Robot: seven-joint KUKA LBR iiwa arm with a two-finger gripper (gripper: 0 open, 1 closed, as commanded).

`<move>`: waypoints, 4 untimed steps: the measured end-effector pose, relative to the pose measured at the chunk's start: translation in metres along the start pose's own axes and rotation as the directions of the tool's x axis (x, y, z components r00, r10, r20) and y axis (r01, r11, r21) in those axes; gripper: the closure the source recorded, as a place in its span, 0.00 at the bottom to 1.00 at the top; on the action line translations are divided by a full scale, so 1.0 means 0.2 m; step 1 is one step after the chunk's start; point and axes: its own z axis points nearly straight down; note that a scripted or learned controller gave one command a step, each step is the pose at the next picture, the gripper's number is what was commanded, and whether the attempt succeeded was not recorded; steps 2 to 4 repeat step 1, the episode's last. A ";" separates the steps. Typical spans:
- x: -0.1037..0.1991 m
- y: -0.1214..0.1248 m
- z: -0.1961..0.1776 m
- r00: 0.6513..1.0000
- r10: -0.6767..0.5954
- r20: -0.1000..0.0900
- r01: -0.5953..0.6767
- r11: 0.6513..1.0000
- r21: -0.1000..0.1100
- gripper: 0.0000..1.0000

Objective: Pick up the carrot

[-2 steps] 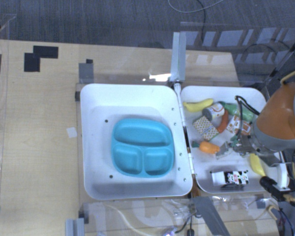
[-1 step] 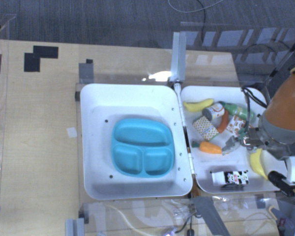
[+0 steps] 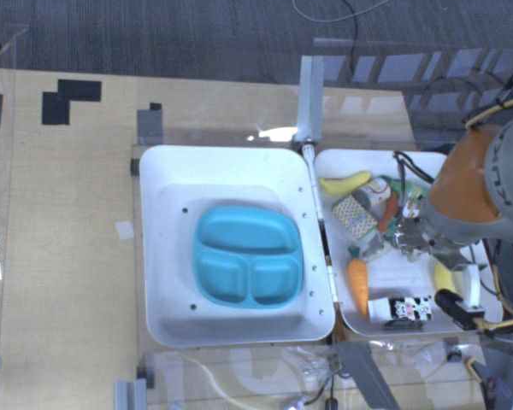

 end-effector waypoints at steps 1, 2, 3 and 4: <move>0.16 -0.18 0.01 0.991 0.133 0.005 -0.133 0.991 -0.004 0.00; 0.16 -0.18 0.01 0.991 0.133 0.005 -0.133 0.991 -0.004 0.00; 0.16 -0.18 0.01 0.991 0.133 0.005 -0.133 0.991 -0.004 0.00; 0.16 -0.18 0.01 0.991 0.133 0.005 -0.133 0.991 -0.004 0.00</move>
